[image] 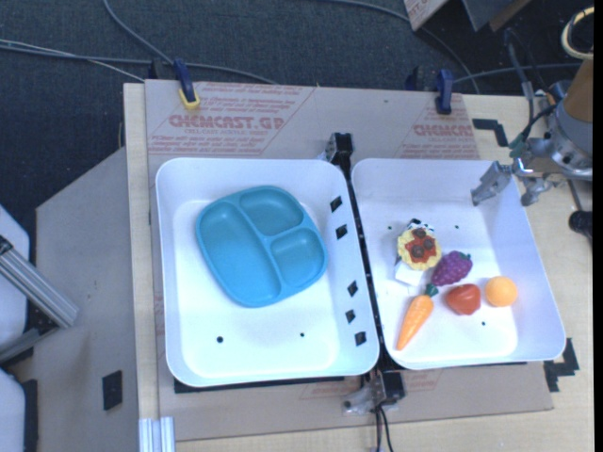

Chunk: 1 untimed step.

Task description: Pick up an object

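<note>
Task objects: five small toy food items cluster in the lower middle of the right shallow white bin [528, 243]. Orange plastic carrot with green top [415, 316] lies tilted, tip toward the bin's lower left corner. Just right of its green top sits a red plastic tomato-like piece [464, 298], and right of that, close beside it, a small orange round fruit [500, 292]. A purple plastic grape bunch [451, 269] lies just above the tomato piece. Upper left of the grapes is a yellow round piece with red topping, pizza-like [418, 247], resting partly on a small white flat item that I cannot identify.

End effector [510, 182]: at the upper right of the frame, over the upper right corner of the right bin, well apart from the food cluster. Two grey fingers are spread apart, nothing between them. The grey arm [577, 130] enters from the right edge of the frame.

Left shallow white bin [179, 252]: holds one light blue plastic divided plate with three compartments [261, 244], lying flat in the upper middle of that bin.

The bins sit side by side, a row of black clips along the seam between them. Under them is a brown printed board [254, 111], clamped at the top by two blue-and-yellow clamps [186, 88], on the bench. Grey cables [132, 26] run over dark carpet at the top of the frame.
</note>
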### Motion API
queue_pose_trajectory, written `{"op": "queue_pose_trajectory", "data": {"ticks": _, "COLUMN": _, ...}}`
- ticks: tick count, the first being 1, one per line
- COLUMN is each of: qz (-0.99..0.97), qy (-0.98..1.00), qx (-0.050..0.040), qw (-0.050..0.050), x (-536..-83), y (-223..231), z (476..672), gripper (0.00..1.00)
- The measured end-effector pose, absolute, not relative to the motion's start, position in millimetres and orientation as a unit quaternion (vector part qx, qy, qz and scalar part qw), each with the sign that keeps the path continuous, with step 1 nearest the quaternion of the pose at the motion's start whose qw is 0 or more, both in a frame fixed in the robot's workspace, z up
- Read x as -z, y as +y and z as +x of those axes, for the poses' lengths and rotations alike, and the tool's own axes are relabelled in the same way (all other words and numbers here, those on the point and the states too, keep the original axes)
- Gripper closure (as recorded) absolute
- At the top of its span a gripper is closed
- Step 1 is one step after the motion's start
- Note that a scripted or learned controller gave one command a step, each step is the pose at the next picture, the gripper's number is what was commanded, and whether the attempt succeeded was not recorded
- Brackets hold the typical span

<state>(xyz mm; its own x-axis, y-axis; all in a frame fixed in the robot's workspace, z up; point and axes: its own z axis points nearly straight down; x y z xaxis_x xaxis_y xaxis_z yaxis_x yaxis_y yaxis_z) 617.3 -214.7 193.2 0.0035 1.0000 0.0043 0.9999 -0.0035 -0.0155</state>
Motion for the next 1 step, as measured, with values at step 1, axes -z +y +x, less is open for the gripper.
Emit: {"op": "queue_pose_trajectory", "data": {"ticks": 1, "qz": -0.707, "qy": -0.707, "qx": 0.0001, "qw": 0.000, "x": -202.7, "y": -214.0, "z": 620.8, "gripper": 0.00}}
